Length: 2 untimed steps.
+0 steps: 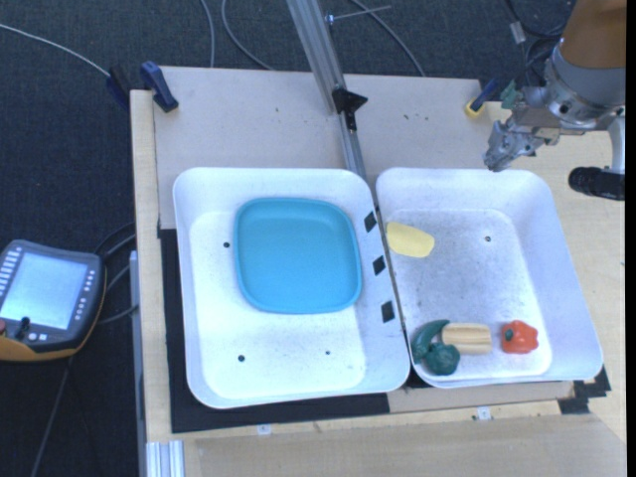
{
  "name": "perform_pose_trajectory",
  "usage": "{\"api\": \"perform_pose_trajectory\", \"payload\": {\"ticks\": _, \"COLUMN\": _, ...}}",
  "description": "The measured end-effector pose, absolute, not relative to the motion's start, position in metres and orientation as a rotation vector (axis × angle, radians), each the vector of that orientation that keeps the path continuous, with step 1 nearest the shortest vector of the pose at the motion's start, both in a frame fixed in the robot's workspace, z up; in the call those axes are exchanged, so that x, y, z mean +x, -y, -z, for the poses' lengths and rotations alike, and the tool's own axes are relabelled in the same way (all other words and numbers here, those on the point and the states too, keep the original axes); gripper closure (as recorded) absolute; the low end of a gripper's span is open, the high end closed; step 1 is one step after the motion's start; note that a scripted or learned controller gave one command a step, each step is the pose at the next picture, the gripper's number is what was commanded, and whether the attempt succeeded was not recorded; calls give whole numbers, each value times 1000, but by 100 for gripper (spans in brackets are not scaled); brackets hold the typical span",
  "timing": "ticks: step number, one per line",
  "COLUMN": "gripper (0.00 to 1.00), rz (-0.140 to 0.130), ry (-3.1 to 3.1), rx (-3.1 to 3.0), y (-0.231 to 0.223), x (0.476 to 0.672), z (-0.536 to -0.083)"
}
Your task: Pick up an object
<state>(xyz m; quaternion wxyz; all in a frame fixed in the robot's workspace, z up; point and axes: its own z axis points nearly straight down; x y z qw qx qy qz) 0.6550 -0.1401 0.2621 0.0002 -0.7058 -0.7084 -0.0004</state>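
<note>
With the end effector [504, 154] hovering above the right bin's [556, 217] far rim, its grip state impossible to tell, the red pepper [518, 337], wooden block [466, 338] and green pepper [435, 347] crowd the near wall, so a descent risks nudging neighbours.

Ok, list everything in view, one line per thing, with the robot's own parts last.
White bins: two, side by side on the bench.
Plate: one, turquoise, in the left bin.
Yellow piece: one, right bin, upper left.
Green toy: one, dark green, right bin's near edge.
Block: one, tan, between the green and red toys.
Red toy: one, red-orange, right bin's near right.
Pendant: one, grey, left of the bench.
Clamps: two, blue, bench's far edge.
Pincer: one, grey, above the right bin's far rim.
</note>
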Motion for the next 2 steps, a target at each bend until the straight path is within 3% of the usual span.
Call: {"api": "perform_pose_trajectory", "payload": {"ticks": 2, "gripper": 100, "rz": 2, "ry": 2225, "rx": -2217, "y": 52, "x": 622, "z": -253}}
